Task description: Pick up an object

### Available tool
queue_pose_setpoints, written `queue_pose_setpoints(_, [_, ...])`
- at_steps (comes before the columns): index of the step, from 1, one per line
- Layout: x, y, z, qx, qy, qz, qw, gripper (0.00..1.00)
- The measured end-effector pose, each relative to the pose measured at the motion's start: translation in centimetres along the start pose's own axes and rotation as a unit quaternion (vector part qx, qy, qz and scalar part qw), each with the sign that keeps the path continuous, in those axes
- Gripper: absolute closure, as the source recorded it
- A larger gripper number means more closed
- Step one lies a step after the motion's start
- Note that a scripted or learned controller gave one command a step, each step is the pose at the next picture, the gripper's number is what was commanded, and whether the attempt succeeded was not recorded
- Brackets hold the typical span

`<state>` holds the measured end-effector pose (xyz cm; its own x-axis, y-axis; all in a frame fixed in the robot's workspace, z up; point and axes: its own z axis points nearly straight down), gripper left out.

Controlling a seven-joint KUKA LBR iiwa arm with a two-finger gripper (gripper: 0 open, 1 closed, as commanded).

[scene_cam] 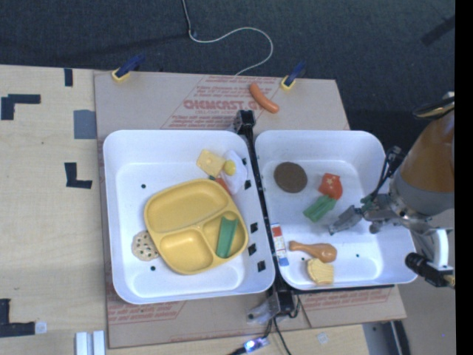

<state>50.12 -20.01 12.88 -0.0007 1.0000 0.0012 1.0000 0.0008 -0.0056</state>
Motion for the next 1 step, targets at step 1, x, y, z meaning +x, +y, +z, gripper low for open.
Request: queue_pose_setpoints(1, [0.09, 0.01, 4.63, -0.002, -0.001, 0.0, 1.0, 0.0])
